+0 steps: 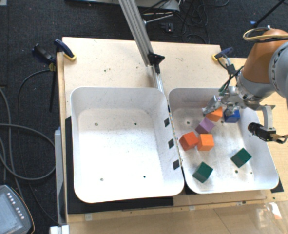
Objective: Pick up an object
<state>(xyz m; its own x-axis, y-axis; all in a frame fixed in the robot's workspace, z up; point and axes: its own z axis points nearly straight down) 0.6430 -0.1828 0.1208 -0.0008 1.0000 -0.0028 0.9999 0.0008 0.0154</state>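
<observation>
We see the claw (pixel 220 107) low in the right bin (pixel 260 179), over an orange block (pixel 214 115) w/ a blue block (pixel 232 115) beside it; finger spread: we cannot tell.

Two shallow white bins (pixel 119 99), seemingly matt speckled plastic, sit on a pale wooden-looking bench top (pixel 109 62); slanted ribbed metal rail (pixel 134 23).

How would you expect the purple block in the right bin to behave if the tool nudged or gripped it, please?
The purple block looks like a rigid, flat-faced cube, so it would probably slide rather than roll. It sits close to an orange block, so a push may shift both. Its flat sides should suit a pinch grip.
</observation>
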